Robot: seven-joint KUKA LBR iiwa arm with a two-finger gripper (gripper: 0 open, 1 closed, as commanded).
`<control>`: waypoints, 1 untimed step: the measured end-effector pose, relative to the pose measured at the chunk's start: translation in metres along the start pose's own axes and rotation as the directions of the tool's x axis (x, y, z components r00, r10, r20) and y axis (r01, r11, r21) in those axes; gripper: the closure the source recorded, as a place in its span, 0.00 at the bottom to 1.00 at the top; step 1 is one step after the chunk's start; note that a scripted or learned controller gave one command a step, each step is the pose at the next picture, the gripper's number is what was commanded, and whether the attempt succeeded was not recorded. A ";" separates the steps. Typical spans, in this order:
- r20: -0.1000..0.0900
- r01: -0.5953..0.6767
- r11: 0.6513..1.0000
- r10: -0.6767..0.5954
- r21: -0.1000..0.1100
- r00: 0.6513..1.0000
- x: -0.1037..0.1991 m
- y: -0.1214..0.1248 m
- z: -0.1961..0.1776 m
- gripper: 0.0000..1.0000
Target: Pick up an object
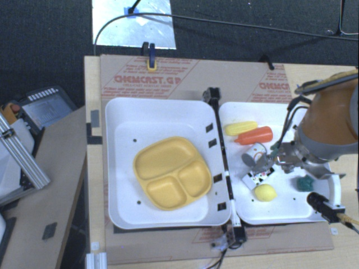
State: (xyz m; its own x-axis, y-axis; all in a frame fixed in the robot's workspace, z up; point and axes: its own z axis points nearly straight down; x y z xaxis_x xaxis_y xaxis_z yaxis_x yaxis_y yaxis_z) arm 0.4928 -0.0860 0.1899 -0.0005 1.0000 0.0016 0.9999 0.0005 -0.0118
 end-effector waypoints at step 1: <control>0.002 0.002 1.000 -0.002 -0.013 1.000 0.000 0.003 -0.006 0.00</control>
State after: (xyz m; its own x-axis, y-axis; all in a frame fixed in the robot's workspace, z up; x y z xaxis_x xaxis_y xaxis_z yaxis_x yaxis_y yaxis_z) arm 0.4959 -0.0861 0.1957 -0.0027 1.0000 -0.0001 1.0000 0.0027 0.0014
